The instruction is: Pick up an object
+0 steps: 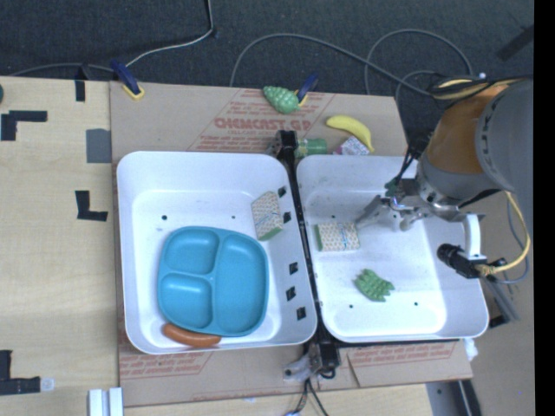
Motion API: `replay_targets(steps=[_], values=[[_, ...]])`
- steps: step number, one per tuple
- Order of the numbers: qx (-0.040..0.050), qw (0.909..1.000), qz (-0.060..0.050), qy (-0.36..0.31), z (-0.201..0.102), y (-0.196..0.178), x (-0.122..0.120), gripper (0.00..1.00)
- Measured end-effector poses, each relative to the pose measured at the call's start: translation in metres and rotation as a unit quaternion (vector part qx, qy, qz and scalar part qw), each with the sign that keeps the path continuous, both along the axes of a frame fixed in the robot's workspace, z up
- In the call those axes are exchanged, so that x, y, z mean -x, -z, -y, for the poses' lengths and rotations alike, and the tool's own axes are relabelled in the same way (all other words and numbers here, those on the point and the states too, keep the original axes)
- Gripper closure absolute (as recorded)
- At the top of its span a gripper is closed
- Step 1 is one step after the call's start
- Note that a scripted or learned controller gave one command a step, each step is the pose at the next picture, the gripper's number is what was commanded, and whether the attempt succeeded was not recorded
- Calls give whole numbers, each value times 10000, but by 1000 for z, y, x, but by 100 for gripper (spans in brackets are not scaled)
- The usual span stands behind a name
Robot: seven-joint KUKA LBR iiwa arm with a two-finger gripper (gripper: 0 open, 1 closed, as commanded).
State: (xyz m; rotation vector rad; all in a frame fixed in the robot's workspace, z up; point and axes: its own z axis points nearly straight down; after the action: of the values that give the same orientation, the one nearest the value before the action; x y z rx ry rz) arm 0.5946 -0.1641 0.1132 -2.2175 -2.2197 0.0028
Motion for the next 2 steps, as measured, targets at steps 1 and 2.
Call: replay_targets(steps=[1,2], values=[[3,10000,15,-6,-73,-71,66,0],[6,10000,4,6,-45,-22,107,0]])
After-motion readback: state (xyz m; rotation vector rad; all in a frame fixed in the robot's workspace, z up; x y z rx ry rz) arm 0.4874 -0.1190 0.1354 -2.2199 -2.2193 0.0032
